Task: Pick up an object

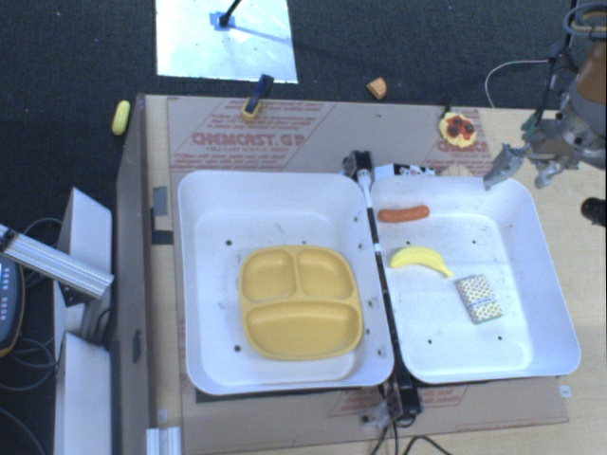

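Note:
The right bin (545, 282) holds a hot dog sausage (404, 214) near its back edge, a yellow banana (422, 260) in the middle, and a small patterned packet (479, 298) to the banana's right. My gripper (524, 167) hangs above the right bin's back right corner, well right of the sausage. Its two fingers (500, 166) are spread apart with nothing between them.
A yellow divided plate (300, 301) lies in the left bin (204, 282). Behind the bins on the bench sit a small pizza toy (458, 128), an orange piece (377, 87), a yellow item (120, 117) and a yellow-and-dark tool (256, 98).

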Robot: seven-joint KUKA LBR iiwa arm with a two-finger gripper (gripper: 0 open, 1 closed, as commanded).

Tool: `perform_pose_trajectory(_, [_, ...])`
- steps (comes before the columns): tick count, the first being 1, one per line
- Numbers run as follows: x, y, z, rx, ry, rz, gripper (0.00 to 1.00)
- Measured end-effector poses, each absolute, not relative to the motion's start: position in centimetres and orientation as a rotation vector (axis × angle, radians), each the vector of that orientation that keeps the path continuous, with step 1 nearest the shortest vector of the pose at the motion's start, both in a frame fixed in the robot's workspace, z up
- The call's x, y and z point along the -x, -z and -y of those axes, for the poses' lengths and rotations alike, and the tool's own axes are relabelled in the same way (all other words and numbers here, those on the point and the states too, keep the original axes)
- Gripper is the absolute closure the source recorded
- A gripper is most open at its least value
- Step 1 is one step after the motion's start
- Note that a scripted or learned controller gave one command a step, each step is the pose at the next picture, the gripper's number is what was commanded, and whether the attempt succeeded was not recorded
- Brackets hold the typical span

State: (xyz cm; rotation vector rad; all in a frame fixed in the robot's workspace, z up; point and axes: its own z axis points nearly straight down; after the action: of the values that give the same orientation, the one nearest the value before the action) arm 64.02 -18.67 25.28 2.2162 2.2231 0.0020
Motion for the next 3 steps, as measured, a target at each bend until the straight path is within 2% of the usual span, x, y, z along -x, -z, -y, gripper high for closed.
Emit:
perform_pose_trajectory(1, [-61.7,-9.5,18.0,-2.222,0.001,-2.224,0.0])
perform_pose_trajectory(2, [-63.8,-14.0,8.7,-2.215,-0.006,-2.225,0.0])
perform_pose_trajectory(3, [-66.1,-9.6,9.8,-2.216,0.003,-2.226,0.0])
